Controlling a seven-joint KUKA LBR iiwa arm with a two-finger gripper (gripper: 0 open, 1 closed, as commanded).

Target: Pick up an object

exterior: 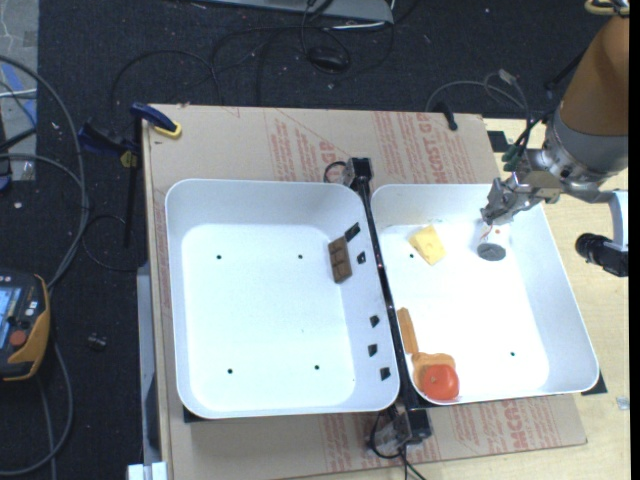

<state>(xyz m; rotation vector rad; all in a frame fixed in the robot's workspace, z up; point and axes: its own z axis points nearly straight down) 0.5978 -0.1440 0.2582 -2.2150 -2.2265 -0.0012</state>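
Disc (pixel 490 251) lies at one o'clock in the right bin (pixel 570 298); I'd lower the end effector (pixel 497 212) squarely over it, grip state unclear to me.

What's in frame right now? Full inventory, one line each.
bins: 2, white, side by side on the bench
chocolate bar: 1, brown, left bin, right side
yellow block: 1, yellow, right bin, upper part
grey disc: 1, grey, right bin, below the gripper
brush: 1, wooden handle, red-orange head, right bin, lower left corner
clamp: 1, blue and yellow, bench's top left corner
arm: 1, grey and orange, from the right
gripper: 1, over right bin's upper right
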